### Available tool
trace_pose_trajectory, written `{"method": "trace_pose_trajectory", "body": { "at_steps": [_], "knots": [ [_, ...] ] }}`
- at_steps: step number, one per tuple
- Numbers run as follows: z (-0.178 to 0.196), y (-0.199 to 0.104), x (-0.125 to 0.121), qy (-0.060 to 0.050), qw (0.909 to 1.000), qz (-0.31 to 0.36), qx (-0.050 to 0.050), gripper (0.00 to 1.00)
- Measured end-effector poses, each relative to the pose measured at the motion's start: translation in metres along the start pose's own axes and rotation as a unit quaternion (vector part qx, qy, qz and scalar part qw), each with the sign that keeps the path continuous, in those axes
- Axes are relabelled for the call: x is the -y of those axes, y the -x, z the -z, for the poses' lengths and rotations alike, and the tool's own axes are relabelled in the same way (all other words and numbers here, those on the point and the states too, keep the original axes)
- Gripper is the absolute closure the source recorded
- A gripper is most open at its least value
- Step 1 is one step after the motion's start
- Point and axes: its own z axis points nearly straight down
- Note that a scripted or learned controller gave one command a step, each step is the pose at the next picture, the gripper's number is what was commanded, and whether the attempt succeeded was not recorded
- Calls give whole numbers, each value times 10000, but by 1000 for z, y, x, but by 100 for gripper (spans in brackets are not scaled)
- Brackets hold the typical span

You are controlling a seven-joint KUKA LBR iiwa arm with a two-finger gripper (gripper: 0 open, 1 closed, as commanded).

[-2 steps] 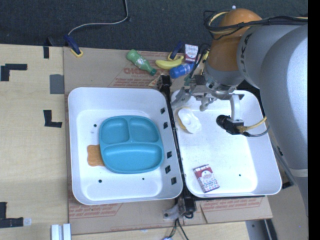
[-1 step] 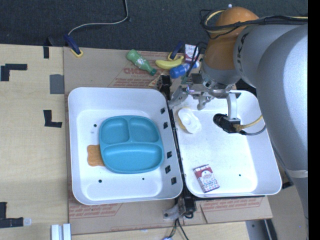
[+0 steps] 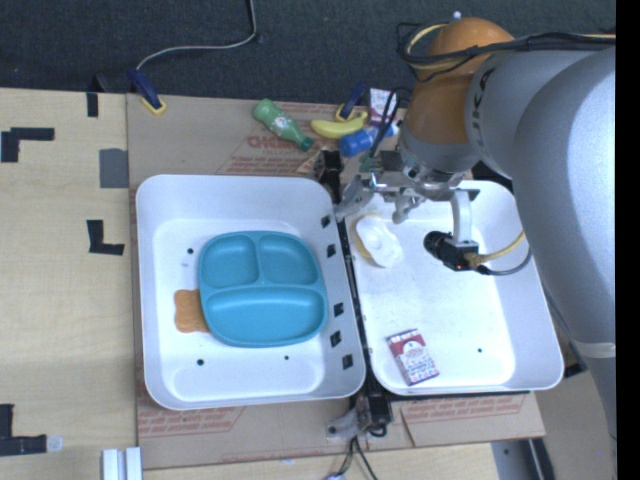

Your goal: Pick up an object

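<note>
In the right bin (image 3: 500, 348), a pale white object (image 3: 379, 241) lies near the back left corner. A small red and white packet (image 3: 412, 356) rests near that bin's front edge. My gripper (image 3: 386, 200) hangs just above the back of the white object, close to the wall between the bins. In the left bin (image 3: 165, 268) sits a blue divided plate (image 3: 263, 288), with a flat orange-brown piece (image 3: 187, 311) poking out from under its left side.
Behind the bins, on the cardboard, lie a green bottle (image 3: 282, 124), a yellow banana (image 3: 338, 126) and a small blue item (image 3: 357, 142). A black cable part (image 3: 450, 248) hangs off the wrist over the right bin. The arm covers that bin's back right.
</note>
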Motion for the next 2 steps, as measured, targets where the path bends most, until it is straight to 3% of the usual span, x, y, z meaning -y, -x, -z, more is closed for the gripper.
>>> {"method": "trace_pose_trajectory", "body": {
  "at_steps": [1, 2],
  "knots": [
    [0, 55, 0, 2, 10000, -4, 5, 0],
    [0, 32, 19, 3, 10000, 4, -2, 0]
  ]
}}
